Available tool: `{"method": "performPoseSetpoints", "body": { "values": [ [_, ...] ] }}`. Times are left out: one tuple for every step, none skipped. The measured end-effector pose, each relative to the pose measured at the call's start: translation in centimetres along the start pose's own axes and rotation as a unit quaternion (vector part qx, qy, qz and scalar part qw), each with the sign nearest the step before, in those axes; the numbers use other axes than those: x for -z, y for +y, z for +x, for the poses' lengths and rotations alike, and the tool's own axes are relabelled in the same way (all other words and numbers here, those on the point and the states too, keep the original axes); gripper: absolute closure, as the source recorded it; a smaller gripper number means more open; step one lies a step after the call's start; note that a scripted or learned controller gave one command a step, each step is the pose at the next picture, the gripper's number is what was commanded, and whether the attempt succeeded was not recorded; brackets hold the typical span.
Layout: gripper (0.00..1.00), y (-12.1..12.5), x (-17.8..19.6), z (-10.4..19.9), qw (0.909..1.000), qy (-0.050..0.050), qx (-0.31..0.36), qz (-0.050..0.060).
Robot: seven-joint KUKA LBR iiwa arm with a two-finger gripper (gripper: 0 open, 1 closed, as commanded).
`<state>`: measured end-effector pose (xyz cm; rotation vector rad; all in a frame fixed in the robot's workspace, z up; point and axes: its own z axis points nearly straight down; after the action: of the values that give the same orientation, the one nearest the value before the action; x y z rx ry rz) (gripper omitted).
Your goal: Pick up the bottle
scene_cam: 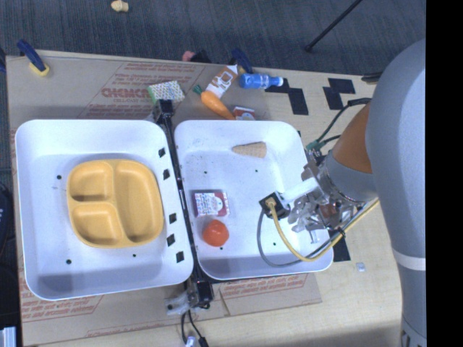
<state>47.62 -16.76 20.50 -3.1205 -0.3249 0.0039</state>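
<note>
A small blue bottle [255, 82] lies on its side on the cardboard behind the right bin [289, 132], outside it. Next to it on the left lies a white bottle-like item with an orange label [221, 82]. My gripper [309, 220] hangs low over the right bin's right side, near its front right corner, far from both of these. A yellow cable [283, 243] loops from the wrist down into the bin. I see nothing held in the gripper.
The right bin holds a tan wedge [249, 149], a red and white packet [210, 203] and an orange-red ball [215, 233]. A yellow divided plate [114, 202] sits in the left bin [32, 150]. An orange carrot [215, 105] and a patterned block [166, 91] lie behind the bins.
</note>
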Motion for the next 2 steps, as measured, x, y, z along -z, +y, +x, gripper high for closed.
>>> {"method": "performPoseSetpoints", "body": {
  "values": [
    [1.00, 2.5, 0.4, -0.6, 1.0000, 0.000, -0.001, 0.000],
    [1.00, -2.5, -0.4, 0.5, 0.9998, -0.001, 0.019, 0.001]
  ]
}}
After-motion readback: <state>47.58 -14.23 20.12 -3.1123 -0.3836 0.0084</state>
